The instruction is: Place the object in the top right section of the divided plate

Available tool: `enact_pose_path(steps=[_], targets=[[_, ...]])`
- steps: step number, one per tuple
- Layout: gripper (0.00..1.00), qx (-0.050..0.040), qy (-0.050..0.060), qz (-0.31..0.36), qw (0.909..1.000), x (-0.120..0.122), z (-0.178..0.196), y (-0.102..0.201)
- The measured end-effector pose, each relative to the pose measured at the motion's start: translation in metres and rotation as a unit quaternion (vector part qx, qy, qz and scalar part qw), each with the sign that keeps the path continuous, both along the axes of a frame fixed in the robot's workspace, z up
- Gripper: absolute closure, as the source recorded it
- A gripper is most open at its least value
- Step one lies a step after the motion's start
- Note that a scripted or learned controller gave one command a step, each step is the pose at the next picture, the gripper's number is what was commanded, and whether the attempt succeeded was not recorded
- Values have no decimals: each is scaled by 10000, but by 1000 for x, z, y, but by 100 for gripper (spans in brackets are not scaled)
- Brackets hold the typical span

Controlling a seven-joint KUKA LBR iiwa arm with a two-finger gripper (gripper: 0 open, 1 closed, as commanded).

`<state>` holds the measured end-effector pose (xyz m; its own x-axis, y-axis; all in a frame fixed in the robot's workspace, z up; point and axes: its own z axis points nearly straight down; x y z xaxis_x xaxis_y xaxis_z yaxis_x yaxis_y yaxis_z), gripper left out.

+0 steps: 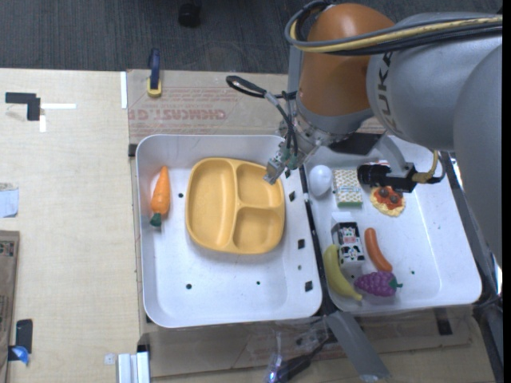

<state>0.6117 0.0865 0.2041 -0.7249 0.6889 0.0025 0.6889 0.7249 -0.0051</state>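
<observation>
The claw (277, 168), whose grip state I cannot tell, hovers over the yellow divided plate's (223, 214) top right section.

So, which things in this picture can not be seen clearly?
- Gripper, camera view: too small and blurred over the divided plate to judge its fingers or any held object.
- Right bin: its far right side is covered by the grey arm.
- Small carton: its print is too small to read.
</observation>
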Motion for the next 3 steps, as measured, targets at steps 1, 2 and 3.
enact_pose_path(steps=[1, 2, 3], targets=[[100, 10, -19, 517, 9987, -26, -83, 52], [100, 6, 2, 593, 9982, -121, -15, 3], [100, 15, -13, 2178, 9760, -44, 30, -46]])
